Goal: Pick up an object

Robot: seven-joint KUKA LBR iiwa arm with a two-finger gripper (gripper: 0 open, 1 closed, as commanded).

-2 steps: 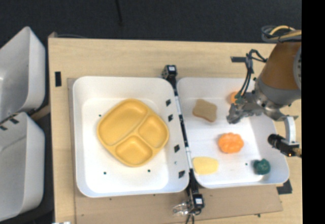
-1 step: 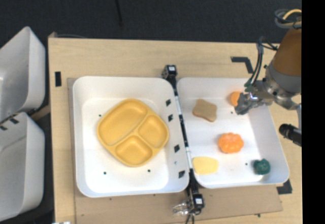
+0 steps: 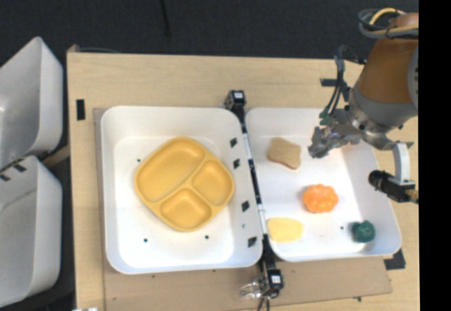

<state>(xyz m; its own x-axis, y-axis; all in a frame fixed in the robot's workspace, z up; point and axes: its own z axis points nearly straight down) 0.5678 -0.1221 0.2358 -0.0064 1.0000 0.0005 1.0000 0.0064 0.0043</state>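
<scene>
Here, leftmost, the left bin point(image 3: 113, 161) holds a yellow divided tray point(image 3: 184, 183) with three compartments, lying flat and turned at an angle to the bin walls, roughly centred. A black-clipped divider rail point(image 3: 248, 175) runs between the two bins, near to far.

Right bin point(image 3: 282, 119): four loose objects. A tan bread-like piece point(image 3: 285, 153) lies in the far-left part. A pale yellow flat piece point(image 3: 285, 229) sits at the near-left corner, just beside the rail. An orange lumpy object point(image 3: 320, 198) rests near the middle, between the tan piece and the near wall. A small dark green object point(image 3: 363, 231) sits in the near-right corner, well apart from the orange one.

The gripper point(image 3: 320, 142) is over the far part of the right bin, just right of the tan piece and apart from it. Fingers dark, bunched close against the white floor; how far apart they stand cannot be told. Nothing visible between them. The orange-banded arm point(image 3: 384, 80) enters from the right above it. Wooden bench point(image 3: 84, 77) under both bins.
</scene>
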